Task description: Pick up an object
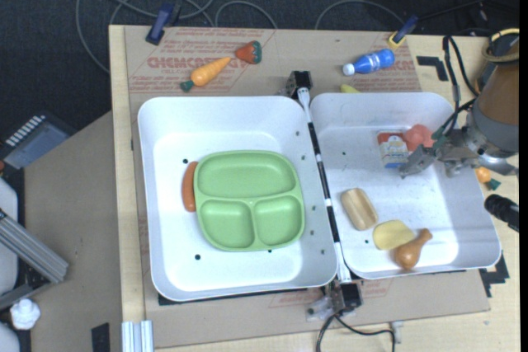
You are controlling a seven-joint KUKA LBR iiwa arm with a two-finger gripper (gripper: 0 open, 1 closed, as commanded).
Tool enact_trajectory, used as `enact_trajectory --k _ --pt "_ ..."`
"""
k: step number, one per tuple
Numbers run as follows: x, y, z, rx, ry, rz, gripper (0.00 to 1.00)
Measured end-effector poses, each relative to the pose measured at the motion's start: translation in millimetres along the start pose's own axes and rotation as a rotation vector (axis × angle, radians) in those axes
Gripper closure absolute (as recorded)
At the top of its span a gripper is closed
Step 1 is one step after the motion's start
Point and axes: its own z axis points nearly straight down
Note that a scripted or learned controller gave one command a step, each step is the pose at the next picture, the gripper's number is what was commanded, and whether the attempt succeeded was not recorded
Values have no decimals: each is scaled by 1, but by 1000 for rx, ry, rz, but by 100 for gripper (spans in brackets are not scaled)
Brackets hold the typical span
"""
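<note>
Carton point(394, 149) lies in the right bin point(462, 255), just beside the jaws; whether those are apart or together, I cannot tell.

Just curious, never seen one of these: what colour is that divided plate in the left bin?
The divided plate is light green, seen clearly in the camera view.
</note>
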Motion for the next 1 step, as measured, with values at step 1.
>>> enact_trajectory --k 1 --pt "-28 25 -24 -6 -3 -1 0"
